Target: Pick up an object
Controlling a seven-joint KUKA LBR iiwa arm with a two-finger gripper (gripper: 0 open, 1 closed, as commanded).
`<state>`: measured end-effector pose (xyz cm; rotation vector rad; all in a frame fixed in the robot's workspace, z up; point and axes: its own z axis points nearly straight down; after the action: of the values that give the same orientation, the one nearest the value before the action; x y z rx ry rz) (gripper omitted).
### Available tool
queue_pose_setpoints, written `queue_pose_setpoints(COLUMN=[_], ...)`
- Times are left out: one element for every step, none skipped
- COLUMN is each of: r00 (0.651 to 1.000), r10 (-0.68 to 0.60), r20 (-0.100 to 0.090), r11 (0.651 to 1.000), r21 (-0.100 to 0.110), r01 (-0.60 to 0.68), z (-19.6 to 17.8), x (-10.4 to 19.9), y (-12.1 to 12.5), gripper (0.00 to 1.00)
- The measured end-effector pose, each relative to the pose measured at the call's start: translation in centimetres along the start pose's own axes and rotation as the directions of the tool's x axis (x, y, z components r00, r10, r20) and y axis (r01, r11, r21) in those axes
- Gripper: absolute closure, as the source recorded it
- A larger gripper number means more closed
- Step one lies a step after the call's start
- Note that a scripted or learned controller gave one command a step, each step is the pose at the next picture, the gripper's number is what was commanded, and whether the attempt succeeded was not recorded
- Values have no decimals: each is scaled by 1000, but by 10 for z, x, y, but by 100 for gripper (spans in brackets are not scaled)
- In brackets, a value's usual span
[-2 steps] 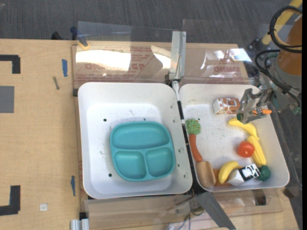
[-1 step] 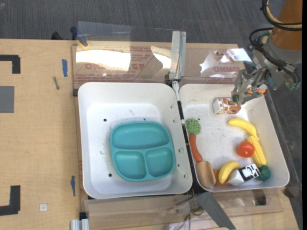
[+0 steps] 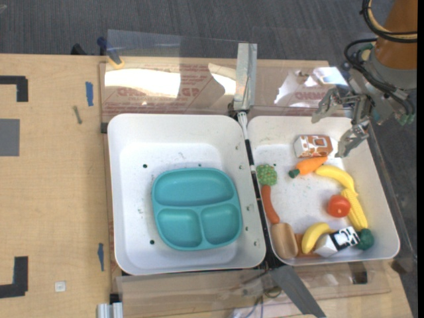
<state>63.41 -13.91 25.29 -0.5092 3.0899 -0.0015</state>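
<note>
Reaching in from upper right, wrist bent down over right bin's [image 3: 387, 244] far corner; gripper [image 3: 341, 121] above carton [image 3: 312, 145], jaws spread wide, nothing between. Carrot [image 3: 309, 166] just below carton.

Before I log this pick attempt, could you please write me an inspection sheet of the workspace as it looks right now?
Surface: wooden bench bearing a left bin and a right bin, side by side.
Job's things: in the right bin, a small carton, carrot, two bananas, tomato, green broccoli-like piece, sausage, bread piece, black-and-white item.
Clutter: teal divided plate in the left bin.
Grippers: gripper open, above the right bin's far right corner, holding nothing.
Cables: black cables looped by the wrist.
Surroundings: clear panels behind the bins; dark floor beyond.
</note>
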Motion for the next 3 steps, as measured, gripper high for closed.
queue_pose_setpoints(r00=[998,990,998], r10=[-65,-144,62], r20=[-16,0,1], r11=[998,990,998], r21=[-12,1,1], r01=[65,144,-62], z=[142,164,163], x=[-32,-10,33], y=[4,27,54], gripper=[0,0,0])
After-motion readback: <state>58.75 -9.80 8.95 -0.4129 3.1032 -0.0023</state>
